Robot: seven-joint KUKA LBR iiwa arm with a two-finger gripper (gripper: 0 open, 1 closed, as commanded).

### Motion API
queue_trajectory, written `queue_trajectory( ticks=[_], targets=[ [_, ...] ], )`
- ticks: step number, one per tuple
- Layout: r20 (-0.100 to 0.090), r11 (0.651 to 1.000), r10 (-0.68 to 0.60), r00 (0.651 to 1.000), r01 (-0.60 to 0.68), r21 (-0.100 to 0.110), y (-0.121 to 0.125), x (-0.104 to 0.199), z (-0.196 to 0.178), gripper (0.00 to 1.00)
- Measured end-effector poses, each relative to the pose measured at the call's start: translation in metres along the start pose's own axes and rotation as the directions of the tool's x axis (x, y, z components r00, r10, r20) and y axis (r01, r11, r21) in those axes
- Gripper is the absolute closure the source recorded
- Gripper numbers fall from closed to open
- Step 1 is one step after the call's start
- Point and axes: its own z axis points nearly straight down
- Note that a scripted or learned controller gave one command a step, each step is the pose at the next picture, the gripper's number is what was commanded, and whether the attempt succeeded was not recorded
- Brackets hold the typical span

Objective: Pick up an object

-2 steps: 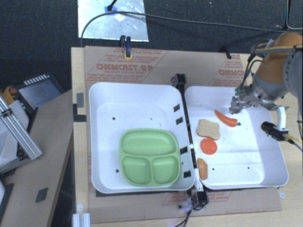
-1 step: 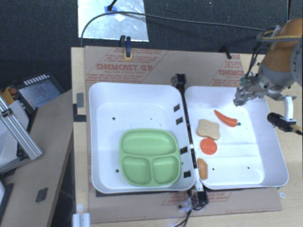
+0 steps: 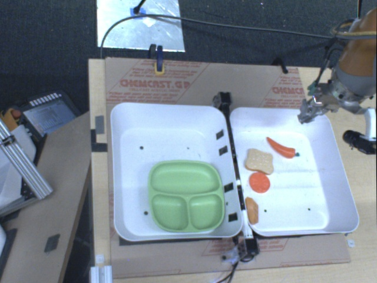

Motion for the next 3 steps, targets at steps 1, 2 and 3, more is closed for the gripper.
queue_trajectory(
  ticks=[1, 2, 3],
  targets=[
    [-0.003, 1.0, -0.003, 1.0, 0.003, 0.004, 0.006, 0.046, -0.006, 1.0],
    [-0.004, 1.0, -0.004, 1.0, 0.004, 0.004, 0.008, 0.1, -0.019, 1.0],
    [-0.004, 1.0, -0.004, 1.0, 0.004, 0.006, 0.004, 0.148, -0.01, 1.0]
  ],
)
